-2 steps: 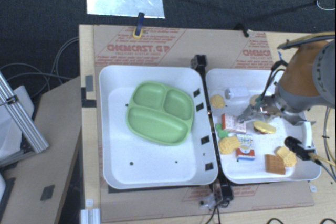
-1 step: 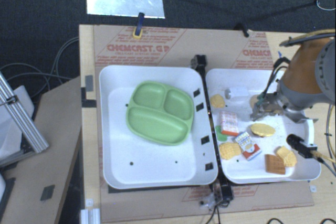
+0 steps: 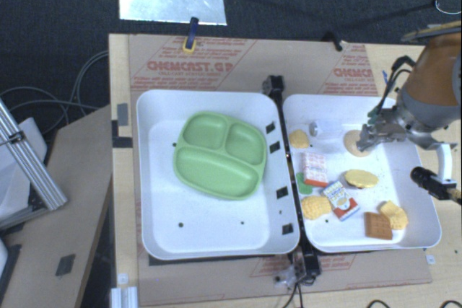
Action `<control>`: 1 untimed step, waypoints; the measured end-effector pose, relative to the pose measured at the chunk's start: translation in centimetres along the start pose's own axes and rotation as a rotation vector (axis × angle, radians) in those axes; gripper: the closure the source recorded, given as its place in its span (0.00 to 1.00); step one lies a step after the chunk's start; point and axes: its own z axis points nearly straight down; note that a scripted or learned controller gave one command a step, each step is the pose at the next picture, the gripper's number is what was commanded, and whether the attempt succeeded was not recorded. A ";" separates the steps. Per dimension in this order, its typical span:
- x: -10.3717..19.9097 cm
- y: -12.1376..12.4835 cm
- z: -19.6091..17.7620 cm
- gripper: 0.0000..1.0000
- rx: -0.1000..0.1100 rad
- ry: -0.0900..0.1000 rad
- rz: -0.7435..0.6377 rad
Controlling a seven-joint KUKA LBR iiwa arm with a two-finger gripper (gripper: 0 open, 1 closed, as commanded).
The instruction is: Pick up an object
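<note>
Nearest the viewer, along the front of the right bin [image 3: 433, 231], lie a brown cracker [image 3: 377, 225], a yellow waffle piece [image 3: 394, 215] and a round yellow biscuit [image 3: 315, 208]. Just behind them sit a small blue-and-red carton [image 3: 340, 199], a yellow oval bun [image 3: 361, 179] and a pink-and-white packet [image 3: 315, 169] with a green scrap [image 3: 304, 186] at its near end. Farther back are a small yellow lump [image 3: 299, 138], a grey knob [image 3: 314, 130] and a tan disc [image 3: 354, 146]. The left bin [image 3: 155, 177] holds a green divided plate [image 3: 220, 155]. Both bins rest on the tabletop [image 3: 216, 65].

Step in hand, as judged: the approach. The pincer [image 3: 366, 143] hangs low at the back of the right bin, its tip at the tan disc, which it partly covers. The disc looks the likely target. How far the pincer is open cannot be told, and nothing is seen held in it.

The disc lies flat and, being round, offers no evident long axis or heading; any closing direction across it would serve. The next move calls for a straight descent centred on the disc, a firm closure across its edges, then a lift. The grey knob stands near, the bun a little nearer the viewer; both should stay clear of the closing stroke.
</note>
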 end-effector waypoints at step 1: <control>0.2 1.1 -5.9 1.00 -0.001 0.000 -0.002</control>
